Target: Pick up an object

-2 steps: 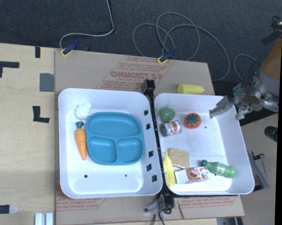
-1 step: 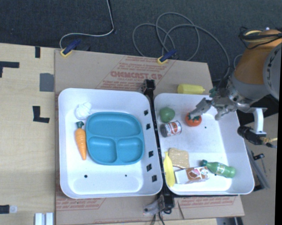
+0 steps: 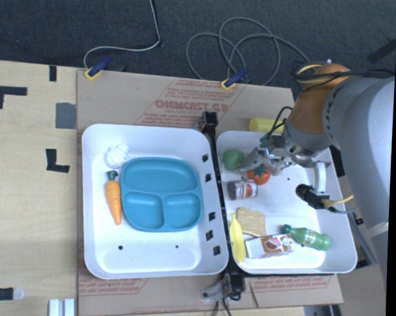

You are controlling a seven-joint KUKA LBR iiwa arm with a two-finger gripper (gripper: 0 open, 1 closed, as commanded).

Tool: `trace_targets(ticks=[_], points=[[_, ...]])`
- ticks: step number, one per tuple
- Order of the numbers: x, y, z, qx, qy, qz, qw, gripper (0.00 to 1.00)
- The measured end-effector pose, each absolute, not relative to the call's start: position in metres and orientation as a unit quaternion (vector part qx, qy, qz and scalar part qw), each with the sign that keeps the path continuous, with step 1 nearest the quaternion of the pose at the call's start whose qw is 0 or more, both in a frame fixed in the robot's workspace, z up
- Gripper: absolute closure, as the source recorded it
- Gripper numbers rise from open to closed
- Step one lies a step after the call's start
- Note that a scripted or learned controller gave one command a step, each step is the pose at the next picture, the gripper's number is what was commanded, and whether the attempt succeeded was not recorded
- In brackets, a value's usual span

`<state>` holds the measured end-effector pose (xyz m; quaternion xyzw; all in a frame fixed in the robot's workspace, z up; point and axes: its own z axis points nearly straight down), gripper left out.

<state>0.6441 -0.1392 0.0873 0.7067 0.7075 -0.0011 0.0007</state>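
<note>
Bins side by side on a cardboard sheet (image 3: pixel 181 104). Left bin (image 3: pixel 92 248) holds a blue divided plate (image 3: pixel 160 193), a carrot (image 3: pixel 113 199) lying just beside the plate's left edge, and a small white lump (image 3: pixel 115 155) above the carrot.

Right bin (image 3: pixel 338 258) holds the clutter: green ball (image 3: pixel 233 159) near the top left corner, a red tomato-like piece (image 3: pixel 261 176) just right of it, a small can (image 3: pixel 242 189) on its side below those, a slice of bread (image 3: pixel 251 221), a banana (image 3: pixel 237 239) along the left wall, a flat printed packet (image 3: pixel 271 245), and a green bottle (image 3: pixel 306 237) lying on its side. A yellow item (image 3: pixel 261 125) sits outside the bin's top rim, partly hidden by the arm.

Arm (image 3: pixel 356 128) reaches in from the right, orange band above the wrist. Gripper (image 3: pixel 266 162) is low over the top left part of the right bin, right at the tomato-like piece and beside the green ball. Pincer state: cannot tell; whether it grips anything, cannot tell either.
</note>
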Motion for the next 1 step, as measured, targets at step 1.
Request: trace_targets(ticks=[1], points=[[0.6448,-0.1388,0.0976,0.706,0.708,-0.0003,0.002,1.00]])
